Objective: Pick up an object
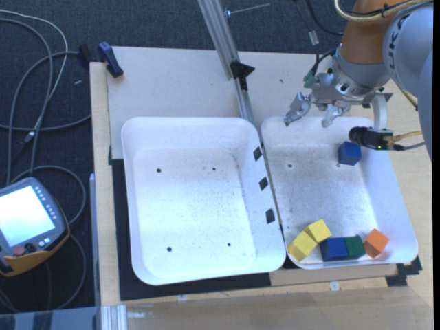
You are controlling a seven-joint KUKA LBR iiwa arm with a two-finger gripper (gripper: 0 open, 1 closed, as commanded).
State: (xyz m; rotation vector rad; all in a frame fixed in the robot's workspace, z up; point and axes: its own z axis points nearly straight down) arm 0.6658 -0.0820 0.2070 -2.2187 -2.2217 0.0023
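My gripper hangs over the far edge of the right bin, its two metal fingers spread apart and open with nothing between them. A lone blue block lies in the right bin a little to the right of and nearer than the gripper. Along the near edge of the same bin sit two yellow blocks, a blue block, a green block and an orange block, packed in a row.
The left bin lies beside the right one. A slanted aluminium bar runs down to the gap between the bins. A blue clamp sits at the bench's far left corner. A teach pendant rests off the bench on the left.
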